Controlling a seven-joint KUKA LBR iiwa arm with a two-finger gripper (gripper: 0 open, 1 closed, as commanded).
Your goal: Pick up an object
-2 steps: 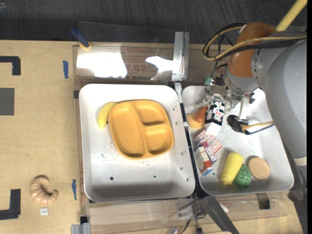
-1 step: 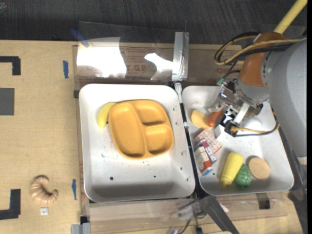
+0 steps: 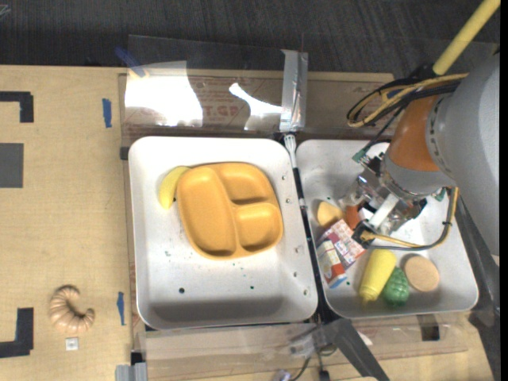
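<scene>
My gripper (image 3: 355, 206) hangs low over the middle of the right bin (image 3: 460, 292), reaching in from the right. Just left of it lies a small yellow-orange fruit (image 3: 326, 213). Below it a red and white packet (image 3: 341, 248) lies flat. A yellow corn cob (image 3: 376, 271) with a green end (image 3: 397, 289) rests near the bin's front, and a round tan biscuit (image 3: 422, 274) sits to its right. I see nothing between the fingers from this angle.
The left bin (image 3: 159, 292) holds an orange divided plate (image 3: 230, 209) lying over a yellow banana (image 3: 167, 186). A toy croissant (image 3: 71, 308) lies on the cardboard bench at the far left. A clear plastic sheet (image 3: 206, 94) stands behind the bins.
</scene>
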